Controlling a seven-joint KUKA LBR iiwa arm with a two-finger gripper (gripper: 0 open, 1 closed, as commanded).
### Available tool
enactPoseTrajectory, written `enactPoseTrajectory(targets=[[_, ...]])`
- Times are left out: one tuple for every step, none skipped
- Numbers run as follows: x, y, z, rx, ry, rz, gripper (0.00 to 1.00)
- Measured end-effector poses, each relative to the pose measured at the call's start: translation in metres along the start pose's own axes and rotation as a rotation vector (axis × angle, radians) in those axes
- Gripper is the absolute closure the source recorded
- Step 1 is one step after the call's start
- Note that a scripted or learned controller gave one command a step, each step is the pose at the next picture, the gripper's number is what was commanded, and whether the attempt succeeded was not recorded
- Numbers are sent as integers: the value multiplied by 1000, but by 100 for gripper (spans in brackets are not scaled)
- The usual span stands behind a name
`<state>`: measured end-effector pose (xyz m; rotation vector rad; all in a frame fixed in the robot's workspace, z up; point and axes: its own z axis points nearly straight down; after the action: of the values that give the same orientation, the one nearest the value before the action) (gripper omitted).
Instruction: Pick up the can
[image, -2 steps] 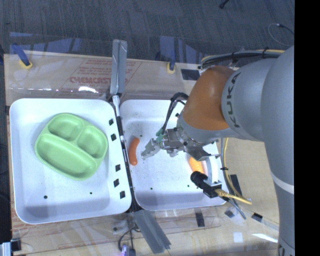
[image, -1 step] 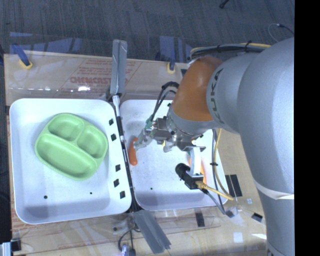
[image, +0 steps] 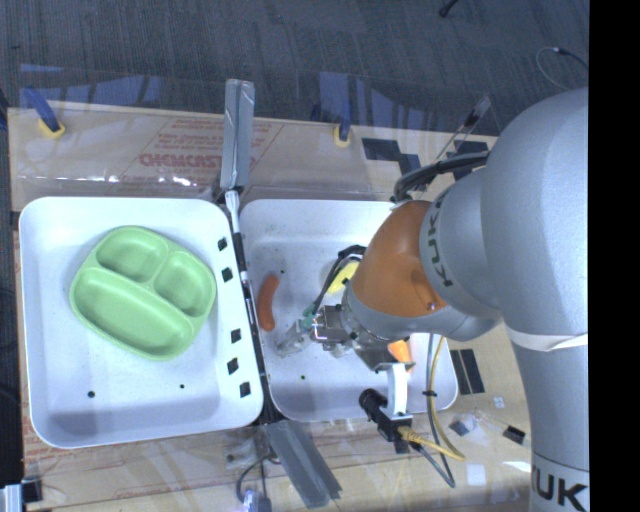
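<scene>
Grey metal glints low in the right bin (image: 300, 235), just under the gripper (image: 297, 338). It may be the can or only the gripper's own hardware; it is too small and too cluttered to tell. My best guess is that the can lies in this bin, at the tool tip or hidden beneath the wrist. Whether the gripper is spread or closed, I cannot tell, and nothing can be seen held in it.

Just beside the tip, toward the bins' shared wall, lies a reddish sausage (image: 268, 302). A yellow item (image: 346, 268) peeks out at the wrist's upper edge and an orange one (image: 400, 350) below it. The arm (image: 520, 230) covers much of this bin. The left bin (image: 50, 300) holds a green plate (image: 143, 290), well apart from the action.

The step looks like the reach or the grasp itself, with the tool low over the bin floor. The next move calls for a firm hold on the can alone, clear of the sausage, then a straight lift. A miss or a brush against a neighbour seems possible.
</scene>
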<state>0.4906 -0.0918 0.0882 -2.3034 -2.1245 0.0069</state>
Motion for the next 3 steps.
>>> enactPoseTrajectory(targets=[[-5,61,0,0,-1,83,0],[3,104,-1,-1,-1,96,0],[-3,166,-2,-3,-2,-22,0]])
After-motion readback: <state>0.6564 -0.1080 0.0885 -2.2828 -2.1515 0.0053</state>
